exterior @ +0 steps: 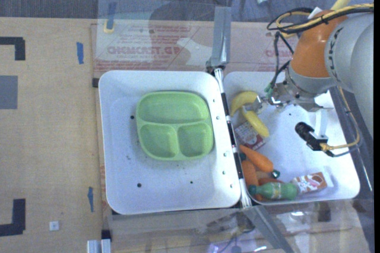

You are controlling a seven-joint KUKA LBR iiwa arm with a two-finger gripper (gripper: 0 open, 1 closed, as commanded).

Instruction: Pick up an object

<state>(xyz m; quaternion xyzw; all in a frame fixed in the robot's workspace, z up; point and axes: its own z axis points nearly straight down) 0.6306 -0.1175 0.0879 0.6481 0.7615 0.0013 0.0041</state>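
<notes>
The right bin (347, 177) is the place to start from. Along its left side, by the wall (227, 127) that it shares with the left bin (119, 186), the toys lie in a pile. A yellow banana (249, 110) is at the top of the pile. Under it is a small flat packet (249, 136). Then come two orange carrots (256, 158), and at the bottom a green bottle (276, 190) and a little carton (309, 183) lie on their sides near the bin's front edge. They look dropped in, not set down with care, which would be why they lean on each other and crowd one side.

The gripper (261, 101) is low in the top part of this bin, just beside the banana's upper end, maybe touching it. The arm (323, 56) reaches in from the bin's right and bends down over it, because that is the way to get at the pile. The jaws are small and dark here, and I cannot tell if they are apart or together. Nothing can be seen between them.

I think the banana is the thing it is going for, since it is closest. It still lies in the bin, so no object is picked up yet.

In the left bin sits a green plate (175, 125) with three parts
</notes>
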